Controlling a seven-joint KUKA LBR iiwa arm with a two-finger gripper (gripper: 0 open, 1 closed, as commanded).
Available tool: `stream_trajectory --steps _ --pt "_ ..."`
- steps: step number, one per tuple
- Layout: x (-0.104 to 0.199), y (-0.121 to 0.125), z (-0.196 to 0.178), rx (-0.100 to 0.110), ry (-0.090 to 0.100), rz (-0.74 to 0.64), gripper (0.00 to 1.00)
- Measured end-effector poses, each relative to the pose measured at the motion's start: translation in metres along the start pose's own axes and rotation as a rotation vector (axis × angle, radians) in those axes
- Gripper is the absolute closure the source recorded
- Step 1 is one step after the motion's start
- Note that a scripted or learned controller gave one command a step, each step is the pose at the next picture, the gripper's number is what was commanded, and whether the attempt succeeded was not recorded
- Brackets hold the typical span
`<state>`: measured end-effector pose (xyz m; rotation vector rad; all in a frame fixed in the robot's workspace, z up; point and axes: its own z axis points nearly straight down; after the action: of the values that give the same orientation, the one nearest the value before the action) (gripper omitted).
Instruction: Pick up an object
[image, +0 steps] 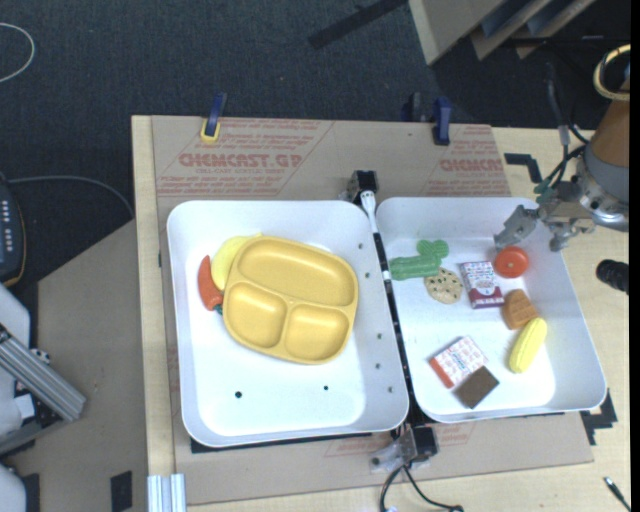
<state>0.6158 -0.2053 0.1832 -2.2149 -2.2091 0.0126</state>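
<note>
Your tool (540, 226) hangs over the right bin's (580, 340) far corner, at about two o'clock; its fingers are spread apart with nothing between them. The red tomato (512, 263) sits just below it, at its seven o'clock. A yellow divided tray (290, 298) lies in the left bin (290, 405).

robotics lab: clamped bench board (330, 160), loose cables (420, 480), twin white bins (300, 410).
</note>
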Motion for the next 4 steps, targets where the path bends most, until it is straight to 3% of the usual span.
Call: stream_trajectory --steps 1,2,3,4 --pt "0.000 0.003 -0.009 -0.015 -0.004 -0.003 0.00" --pt "-0.007 0.002 0.051 -0.008 -0.002 -0.002 0.00" --pt "-0.006 0.005 0.096 -0.018 0.001 -0.002 0.00" --pt "-0.006 0.008 0.080 -0.028 -0.003 -0.005 1.00"
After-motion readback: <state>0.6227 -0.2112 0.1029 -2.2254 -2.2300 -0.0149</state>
